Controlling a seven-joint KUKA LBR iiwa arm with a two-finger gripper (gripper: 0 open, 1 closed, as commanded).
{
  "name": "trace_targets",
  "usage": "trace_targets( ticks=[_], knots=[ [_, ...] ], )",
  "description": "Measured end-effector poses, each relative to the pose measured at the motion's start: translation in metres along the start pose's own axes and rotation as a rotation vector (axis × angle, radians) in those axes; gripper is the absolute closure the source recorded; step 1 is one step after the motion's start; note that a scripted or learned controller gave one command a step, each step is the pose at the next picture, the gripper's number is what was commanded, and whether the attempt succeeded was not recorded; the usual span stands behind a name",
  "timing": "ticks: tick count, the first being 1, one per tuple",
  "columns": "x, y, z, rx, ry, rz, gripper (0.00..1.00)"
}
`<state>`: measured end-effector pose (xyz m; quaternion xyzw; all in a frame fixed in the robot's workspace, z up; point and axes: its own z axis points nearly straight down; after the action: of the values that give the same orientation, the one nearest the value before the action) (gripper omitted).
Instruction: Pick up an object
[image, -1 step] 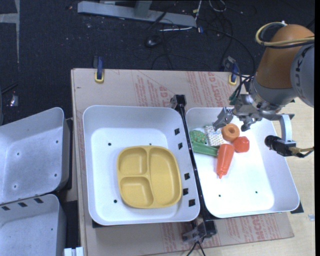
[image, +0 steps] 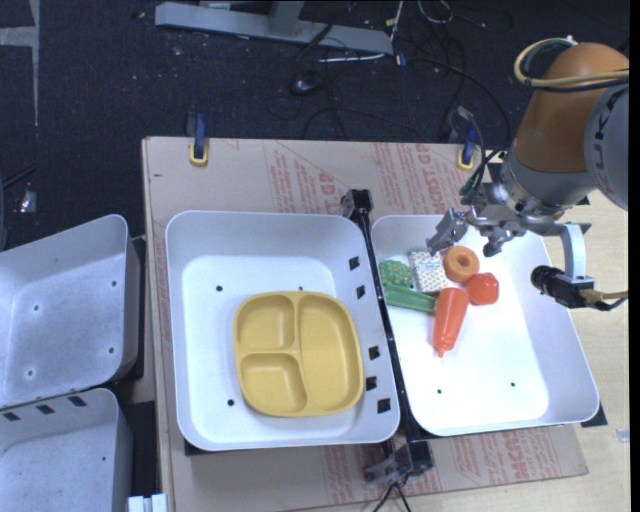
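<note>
2 white bins: the left bin (image: 190, 330) holds a yellow tray (image: 298, 352); toys crowd the right bin's (image: 520, 400) upper-left. Gripper (image: 470, 238) state: cannot tell.

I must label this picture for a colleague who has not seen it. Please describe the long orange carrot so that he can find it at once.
Look at the right white bin, the one beside the bin holding the yellow divided plate. Near its upper left lies a small cluster of toy foods, and the carrot is the lowest piece. It is long and tapering, while the orange ring and the red piece above it are short and round.
</note>
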<state>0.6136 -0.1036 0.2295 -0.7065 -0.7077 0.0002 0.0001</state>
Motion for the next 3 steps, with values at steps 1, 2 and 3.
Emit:
trace_targets(
  ticks=[1,2,3],
  knots=[
    [-0.001,-0.001,0.064,0.006,0.0,0.003,0.0],
    [0.009,-0.005,0.119,0.005,0.001,0.001,0.0],
    [0.008,-0.003,0.133,-0.005,-0.003,0.003,0.0]
  ],
)
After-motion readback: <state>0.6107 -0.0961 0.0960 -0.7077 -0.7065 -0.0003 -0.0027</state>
